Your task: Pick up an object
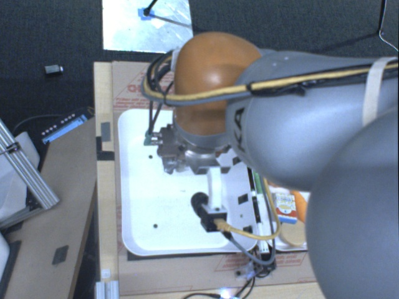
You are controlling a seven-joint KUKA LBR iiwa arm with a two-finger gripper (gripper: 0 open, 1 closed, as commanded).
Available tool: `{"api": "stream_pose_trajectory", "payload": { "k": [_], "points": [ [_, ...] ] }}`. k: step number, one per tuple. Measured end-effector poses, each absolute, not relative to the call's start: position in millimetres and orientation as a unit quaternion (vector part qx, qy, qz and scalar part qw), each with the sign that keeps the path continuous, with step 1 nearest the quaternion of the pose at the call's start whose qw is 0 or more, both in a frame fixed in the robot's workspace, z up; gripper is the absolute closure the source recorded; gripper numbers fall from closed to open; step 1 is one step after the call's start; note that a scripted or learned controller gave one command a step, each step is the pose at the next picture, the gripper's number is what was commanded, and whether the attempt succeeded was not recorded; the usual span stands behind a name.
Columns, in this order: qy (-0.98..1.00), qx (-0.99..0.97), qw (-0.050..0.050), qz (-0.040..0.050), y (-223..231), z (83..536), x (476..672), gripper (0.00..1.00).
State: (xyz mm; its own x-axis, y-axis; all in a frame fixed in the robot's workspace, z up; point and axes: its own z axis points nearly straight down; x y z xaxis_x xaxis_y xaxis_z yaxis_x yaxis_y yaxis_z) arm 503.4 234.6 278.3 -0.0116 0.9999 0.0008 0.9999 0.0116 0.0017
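Arm point(299, 123) covers most of the left white bin point(140, 185), and its orange band point(212, 80) hangs over the bin's far side. End effector is hidden under the wrist, so I cannot tell its state. Colourful packet point(288, 205) lies in the right bin, beside the divider

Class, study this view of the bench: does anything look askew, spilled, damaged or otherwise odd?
Nothing looks spilled or broken. The left bin sits square on the bench. The arm hangs low over it and hides much of the right bin, where a packet with orange and blue print peeks out. Loose cables dangle near the hand.
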Motion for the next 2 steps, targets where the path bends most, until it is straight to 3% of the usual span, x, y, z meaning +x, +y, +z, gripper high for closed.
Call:
{"api": "stream_pose_trajectory", "payload": {
  "k": [1, 2],
  "points": [
    [0.709, 0.705, 0.003, 0.0099, 234, 545, 486.5, 1.00],
    [0.705, 0.709, 0.000, -0.0006, 157, 510, 486.8, 1.00]
  ]
}}
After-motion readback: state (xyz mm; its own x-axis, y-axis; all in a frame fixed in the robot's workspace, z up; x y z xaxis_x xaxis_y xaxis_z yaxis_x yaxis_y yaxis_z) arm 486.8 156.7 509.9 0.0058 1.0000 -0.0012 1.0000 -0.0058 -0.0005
